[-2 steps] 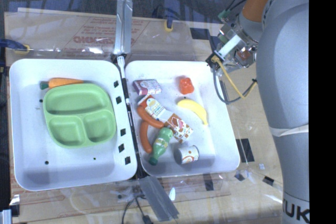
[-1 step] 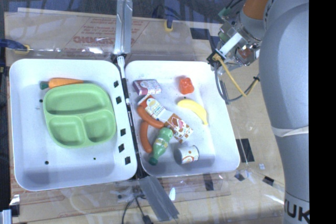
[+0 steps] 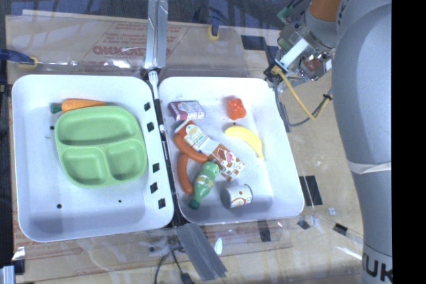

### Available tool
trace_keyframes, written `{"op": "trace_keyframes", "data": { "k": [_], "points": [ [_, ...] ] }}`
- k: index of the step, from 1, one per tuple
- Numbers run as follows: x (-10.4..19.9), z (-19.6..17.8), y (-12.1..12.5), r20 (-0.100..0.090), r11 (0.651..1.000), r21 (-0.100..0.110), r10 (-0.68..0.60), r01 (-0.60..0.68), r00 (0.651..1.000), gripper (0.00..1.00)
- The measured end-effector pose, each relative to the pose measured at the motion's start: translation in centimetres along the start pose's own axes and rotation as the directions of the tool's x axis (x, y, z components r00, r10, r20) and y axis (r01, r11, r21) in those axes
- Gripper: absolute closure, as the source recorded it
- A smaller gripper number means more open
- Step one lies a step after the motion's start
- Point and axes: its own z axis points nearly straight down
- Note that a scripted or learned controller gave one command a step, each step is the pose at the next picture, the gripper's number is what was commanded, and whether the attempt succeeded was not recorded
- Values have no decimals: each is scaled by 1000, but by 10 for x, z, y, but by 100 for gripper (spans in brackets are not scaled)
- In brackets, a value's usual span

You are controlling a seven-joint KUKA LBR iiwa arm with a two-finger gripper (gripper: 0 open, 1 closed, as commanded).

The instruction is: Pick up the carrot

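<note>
Camera view: the slim, tapered orange carrot (image 3: 83,104) with a stubby green top lies on its side in the left shallow white bin (image 3: 40,209), along the far wall. It sits just behind the smooth pale-green plastic plate (image 3: 100,145), a rounded rectangle moulded into three compartments, and seems to touch its back rim.

The right shallow white bin (image 3: 274,173) holds a cluster of toy foods. A small purple-and-white carton (image 3: 186,109) is near the far-left corner, and a glossy red, lumpy piece (image 3: 235,108) lies apart to its right. A curved, smooth yellow banana (image 3: 244,140) lies near the middle. A flat printed white-and-red box (image 3: 212,148) rests slantwise over a long orange-red sausage (image 3: 189,149), and a second orange sausage (image 3: 184,173) lies beside a green bottle (image 3: 203,184). A short grey can (image 3: 236,195) lies on its side near the front wall.

The gripper (image 3: 307,65) hangs outside the right bin, beyond its far-right corner and well away from the carrot. Whether it is open or closed cannot be told.
</note>
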Motion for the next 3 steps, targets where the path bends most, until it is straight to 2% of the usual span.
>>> {"op": "trace_keyframes", "data": {
  "k": [1, 2, 3],
  "points": [
    [2, -8, -2, 1, 1000, 0, -10, 10, 1000, 100],
    [-5, 30, 7, -6, 1000, -6, -23, 23, 1000, 100],
    [-4, 21, 6, -5, 1000, -4, -31, 31, 1000, 100]
  ]
}}
